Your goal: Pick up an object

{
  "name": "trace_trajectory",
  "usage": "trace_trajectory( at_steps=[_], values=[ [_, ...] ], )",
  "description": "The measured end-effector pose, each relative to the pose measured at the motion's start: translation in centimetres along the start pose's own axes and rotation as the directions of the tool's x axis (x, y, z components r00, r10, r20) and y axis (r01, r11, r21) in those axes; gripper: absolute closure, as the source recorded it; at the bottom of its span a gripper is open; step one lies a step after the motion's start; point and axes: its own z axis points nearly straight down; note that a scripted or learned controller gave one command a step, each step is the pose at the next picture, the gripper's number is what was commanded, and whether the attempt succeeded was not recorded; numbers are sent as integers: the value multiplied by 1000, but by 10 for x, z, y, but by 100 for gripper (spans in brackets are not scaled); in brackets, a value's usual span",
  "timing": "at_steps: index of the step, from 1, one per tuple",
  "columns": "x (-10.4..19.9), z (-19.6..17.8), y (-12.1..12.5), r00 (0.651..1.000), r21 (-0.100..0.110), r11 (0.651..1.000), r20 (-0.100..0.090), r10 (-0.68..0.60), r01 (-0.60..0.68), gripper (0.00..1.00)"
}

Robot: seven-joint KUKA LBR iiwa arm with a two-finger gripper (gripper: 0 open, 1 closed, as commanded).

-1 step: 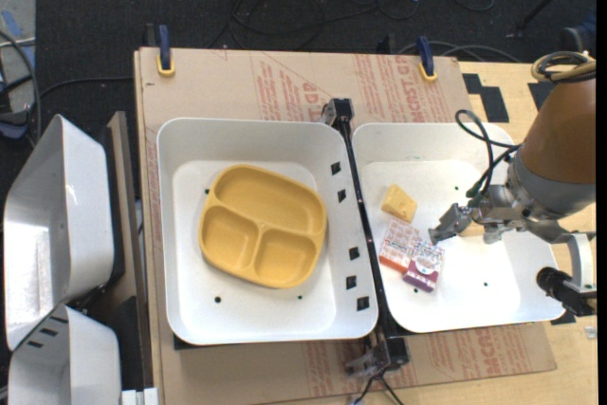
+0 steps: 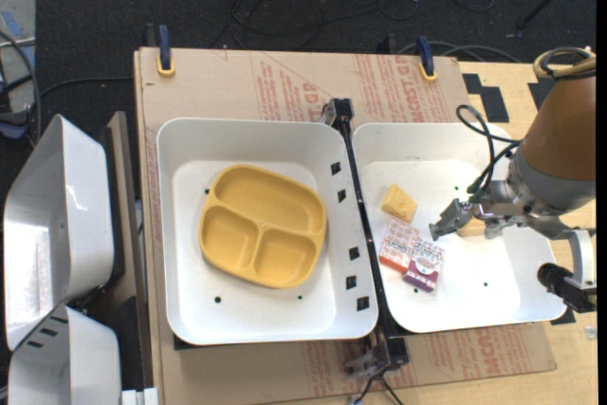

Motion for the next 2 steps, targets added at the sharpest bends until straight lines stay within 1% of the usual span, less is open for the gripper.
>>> trace_trajectory(
  at_steps=[1,2],
  values=[
    [3,46,-3,1000,4,1000,-1,2,-2,0],
    [0,108,-8,1000,-1,1000,-2,5,-5,0]
  ],
)
